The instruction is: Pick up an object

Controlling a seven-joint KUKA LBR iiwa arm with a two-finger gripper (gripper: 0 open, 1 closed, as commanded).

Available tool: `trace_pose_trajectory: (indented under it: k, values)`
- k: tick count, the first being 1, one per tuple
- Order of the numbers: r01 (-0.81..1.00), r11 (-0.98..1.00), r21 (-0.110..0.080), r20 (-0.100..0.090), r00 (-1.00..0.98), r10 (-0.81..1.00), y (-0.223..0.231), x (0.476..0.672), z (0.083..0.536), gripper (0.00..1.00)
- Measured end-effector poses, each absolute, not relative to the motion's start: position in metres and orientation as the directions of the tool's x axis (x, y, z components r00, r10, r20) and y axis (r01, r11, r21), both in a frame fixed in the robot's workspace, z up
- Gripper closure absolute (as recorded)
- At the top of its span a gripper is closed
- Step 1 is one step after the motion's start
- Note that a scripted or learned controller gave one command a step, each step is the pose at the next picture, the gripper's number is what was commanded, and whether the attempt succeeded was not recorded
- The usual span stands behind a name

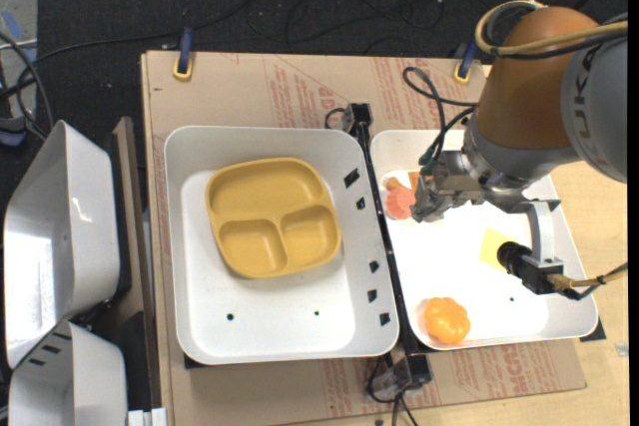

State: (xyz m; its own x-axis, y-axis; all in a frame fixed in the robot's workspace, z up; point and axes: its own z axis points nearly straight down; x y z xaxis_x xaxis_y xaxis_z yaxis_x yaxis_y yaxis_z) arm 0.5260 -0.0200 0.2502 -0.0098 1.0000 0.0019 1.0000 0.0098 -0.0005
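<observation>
Desk (pixel 260 80): board-topped, pinned at the far edge by two yellow clamps (pixel 183 65), probably to keep the work surface from shifting under repeated tries. Arm (pixel 544 85): entering from the right, bent down over the right bin (pixel 559 314), wrist low above the bin's far-left corner; posture consistent with a descent onto a chosen target, not with travel between bins. Left bin (pixel 190 214): butted against the right bin, shared wall between them, likely so that items can pass across with a short move. Plate (pixel 272 214): yellow, three compartments, flat and slightly turned in the middle of the left bin, well apart from the gripper. Gripper (pixel 427 207): dark, pointing down, just beside or touching a pink piece (pixel 399 203) near the shared wall; opening not readable at this angle, and no hold confirmed. Bracket (pixel 539 249): grey, hanging from the wrist, carrying a black cylinder close to a flat yellow piece (pixel 492 246) at mid-bin. Orange ball (pixel 446 319): alone at the near-left of the right bin, free on all sides, judged the easier pick. Pink piece: judged the present target; awkward because of closeness to the wall, leaving little clearance on that side. Small orange scrap (pixel 396 182): just behind the pink piece, too small to identify.
</observation>
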Motion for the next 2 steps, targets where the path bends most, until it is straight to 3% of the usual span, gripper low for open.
trace_pose_trajectory:
  k: [2]
  values:
    - [1.000,0.008,-0.002,0.001,-0.008,1.000,0.085,0.513,0.222,1.00]
